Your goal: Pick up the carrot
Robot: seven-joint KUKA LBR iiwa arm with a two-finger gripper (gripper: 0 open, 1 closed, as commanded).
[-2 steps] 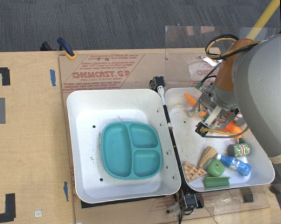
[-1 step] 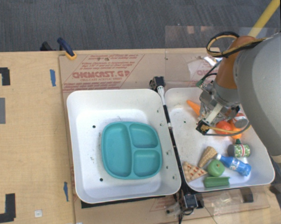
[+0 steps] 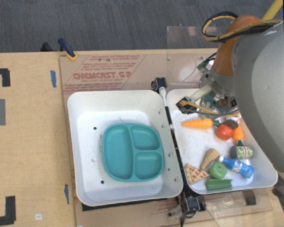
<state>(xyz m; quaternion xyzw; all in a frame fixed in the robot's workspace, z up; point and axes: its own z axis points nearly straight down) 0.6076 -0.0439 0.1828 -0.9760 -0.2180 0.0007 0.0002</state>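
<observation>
above right bin [image 3: 262,176], fingers [image 3: 203,104] just beside carrot [image 3: 198,124]; whether spread or pressed together, cannot tell.

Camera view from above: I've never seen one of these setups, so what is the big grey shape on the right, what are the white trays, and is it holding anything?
One fixed camera looks down at a slant on a bench. The big grey shape is a robot arm reaching in from the right; the orange band sits above its wrist. Its gripper hangs over the far end of the right bin, just above the carrot. I cannot tell from here whether it is open or shut, and nothing is visibly held. The carrot lies flat in the bin.

The left bin holds a teal divided plate. The right bin holds toy food: the carrot, a tomato, a pizza slice, a green apple, a blue bottle and a few smaller pieces.
</observation>
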